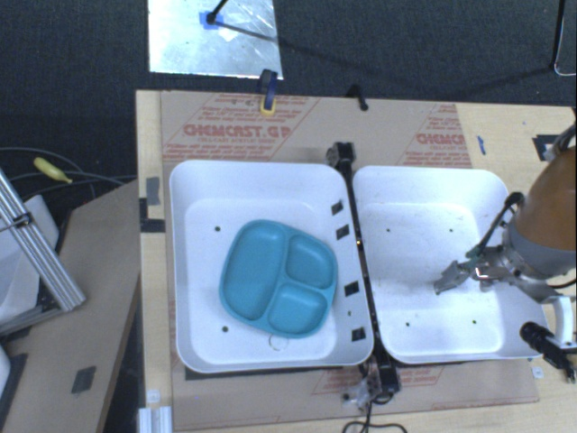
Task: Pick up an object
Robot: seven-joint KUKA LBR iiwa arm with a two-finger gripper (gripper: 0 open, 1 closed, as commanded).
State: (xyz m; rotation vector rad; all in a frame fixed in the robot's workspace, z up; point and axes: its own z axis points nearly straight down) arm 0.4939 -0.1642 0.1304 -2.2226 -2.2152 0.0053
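Observation:
A light blue divided plate with three compartments lies flat in the left bin, a little right of its middle. My gripper hangs low over the right bin, right of that bin's middle, pointing left. Nothing shows at its tip. The arm's grey and orange wrist covers the right bin's right wall. The plate is a full bin's width to the left of the gripper.
A black divider with clips runs between the two bins. Just below the plate a small, faint clear shape rests on the left bin's floor. The bins stand on a brown cardboard sheet. A metal frame stands at far left.

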